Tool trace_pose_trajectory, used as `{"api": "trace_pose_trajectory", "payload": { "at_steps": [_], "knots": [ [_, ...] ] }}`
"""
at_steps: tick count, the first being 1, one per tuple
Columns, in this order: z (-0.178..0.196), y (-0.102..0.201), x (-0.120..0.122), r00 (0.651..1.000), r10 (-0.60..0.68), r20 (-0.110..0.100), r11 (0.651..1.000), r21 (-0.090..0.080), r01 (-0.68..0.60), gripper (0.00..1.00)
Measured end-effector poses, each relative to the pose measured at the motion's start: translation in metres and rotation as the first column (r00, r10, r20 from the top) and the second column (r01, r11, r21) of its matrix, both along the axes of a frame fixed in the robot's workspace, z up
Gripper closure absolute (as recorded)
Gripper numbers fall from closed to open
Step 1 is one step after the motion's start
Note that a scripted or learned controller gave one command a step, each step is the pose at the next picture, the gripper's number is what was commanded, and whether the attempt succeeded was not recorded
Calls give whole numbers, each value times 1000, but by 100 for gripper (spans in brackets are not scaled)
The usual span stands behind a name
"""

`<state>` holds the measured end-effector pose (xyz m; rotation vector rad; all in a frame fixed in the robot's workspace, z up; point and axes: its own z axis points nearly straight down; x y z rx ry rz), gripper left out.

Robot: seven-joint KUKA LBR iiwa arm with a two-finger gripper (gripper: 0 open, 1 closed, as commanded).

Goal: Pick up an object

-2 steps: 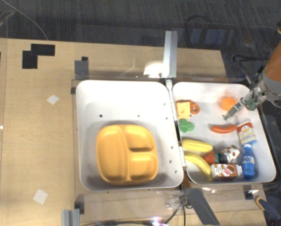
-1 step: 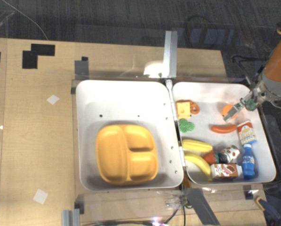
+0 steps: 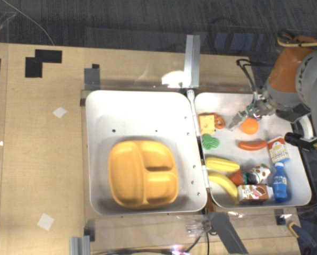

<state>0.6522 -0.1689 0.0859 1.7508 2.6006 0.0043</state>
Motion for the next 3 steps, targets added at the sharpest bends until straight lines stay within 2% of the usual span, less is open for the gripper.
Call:
{"api": "trace_pose_trajectory", "payload": {
  "at_steps": [1,2,3],
  "knots": [
    [13,1,4,1000,10,8,1000,-4,-10,100],
    [87,33,19,975,-222,-1,975,1,222,100],
    [6,-6,-57,973,-231,-5,973,0,231,100]
  ]
}}
